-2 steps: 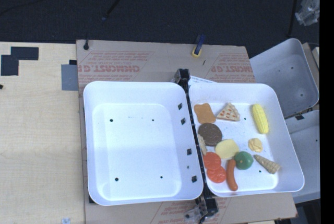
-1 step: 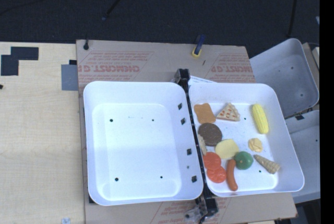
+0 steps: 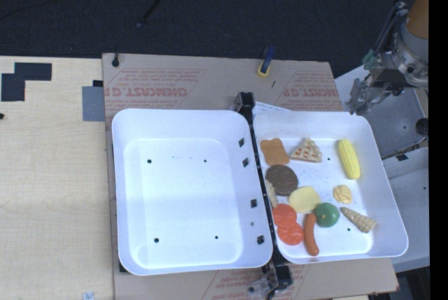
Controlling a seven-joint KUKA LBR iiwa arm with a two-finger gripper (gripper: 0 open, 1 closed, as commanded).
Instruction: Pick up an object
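Your claw (image 3: pixel 358 104) hangs past the bin's far corner, maybe holding nothing, though I can't tell how open it is, and the corn (image 3: pixel 348 158) just below could roll away if nudged.

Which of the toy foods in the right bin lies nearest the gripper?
The yellow corn cob, at the bin's far right corner, lies nearest the gripper; the waffle wedge lies further left.

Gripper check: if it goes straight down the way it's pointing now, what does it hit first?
Probably the far right corner of the right bin: the gripper hangs just beyond that rim. The corn cob lies further in. Depth is unclear from this single slanted view.
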